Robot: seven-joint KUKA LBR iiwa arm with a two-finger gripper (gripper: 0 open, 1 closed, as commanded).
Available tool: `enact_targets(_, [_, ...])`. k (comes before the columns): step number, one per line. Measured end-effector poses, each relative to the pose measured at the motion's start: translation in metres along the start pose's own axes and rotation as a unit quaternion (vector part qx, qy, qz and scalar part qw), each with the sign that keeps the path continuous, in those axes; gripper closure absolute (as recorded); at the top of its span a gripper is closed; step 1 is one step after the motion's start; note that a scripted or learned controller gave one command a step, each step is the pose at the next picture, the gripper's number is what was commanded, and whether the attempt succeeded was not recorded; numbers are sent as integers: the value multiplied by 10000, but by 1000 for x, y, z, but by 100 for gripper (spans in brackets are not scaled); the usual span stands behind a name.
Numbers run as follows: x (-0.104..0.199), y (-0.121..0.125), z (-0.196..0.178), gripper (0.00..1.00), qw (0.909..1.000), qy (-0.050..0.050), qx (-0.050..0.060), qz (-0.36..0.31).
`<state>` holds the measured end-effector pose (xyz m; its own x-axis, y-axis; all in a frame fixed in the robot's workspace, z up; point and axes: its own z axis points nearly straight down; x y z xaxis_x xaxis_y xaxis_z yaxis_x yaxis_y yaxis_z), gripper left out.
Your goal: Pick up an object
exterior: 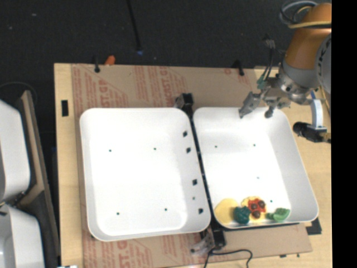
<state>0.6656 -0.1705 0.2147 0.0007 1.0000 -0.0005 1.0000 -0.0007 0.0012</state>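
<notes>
The jaws stand apart with nothing between them: the gripper [256, 109] hangs over the far rim of the right bin [251, 161], at about one o'clock in the camera view, with its two fingers pointing down and toward the bin's back wall. Above it the grey arm [304, 54] with its orange band rises out toward three o'clock.

The things worth picking lie well apart from it, bunched in the near corner of the same bin at about five o'clock: a pale yellow disc [226, 210], a dark green lump [241, 215], a red toy with dark spots [256, 206] and a lighter green piece [278, 213] (all small, touching or nearly so). The left bin [139, 172] sits just beside.

This looks like the approach step, before any grasp. Next, the arm probably needs to travel toward six o'clock across the bin, settle on one toy at the cluster's edge, and descend with the jaws straddling it.
</notes>
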Motion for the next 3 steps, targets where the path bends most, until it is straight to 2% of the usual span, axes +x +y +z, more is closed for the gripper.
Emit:
enact_targets(1, [17,-72,79,0,10000,9,40,2])
enact_targets(2, [19,-129,116,0,10000,6,26,7])
enact_targets(3, [50,-134,-40,0,10000,-4,-69,-16])
